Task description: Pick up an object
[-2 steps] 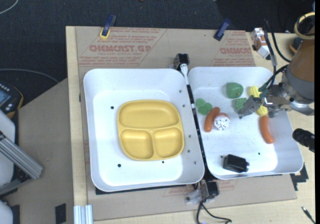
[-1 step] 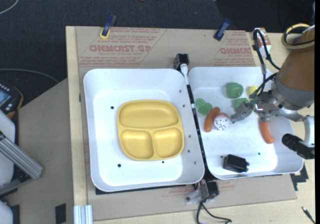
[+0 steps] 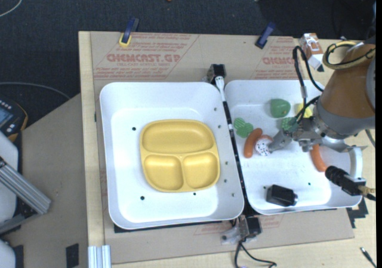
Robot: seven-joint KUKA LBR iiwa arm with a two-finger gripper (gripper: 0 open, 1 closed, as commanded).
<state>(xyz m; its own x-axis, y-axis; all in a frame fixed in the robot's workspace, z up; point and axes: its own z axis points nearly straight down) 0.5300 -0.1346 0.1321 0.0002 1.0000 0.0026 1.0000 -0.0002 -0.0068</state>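
Note:
The right bin holds several small items. A red-orange sausage shape lies near its left wall, with a white speckled ball touching it on the right. My gripper hangs low just right of that ball, on the grey arm with its orange band. A green lump and a smaller green piece lie further back. A second orange sausage lies to the right, partly under the wrist. A black block rests near the front wall. Nothing is visibly held.
The left bin holds a yellow divided tray. A yellow-green item is partly hidden behind the wrist. Cables run beside the arm. Clamps sit on the bench's far edge.

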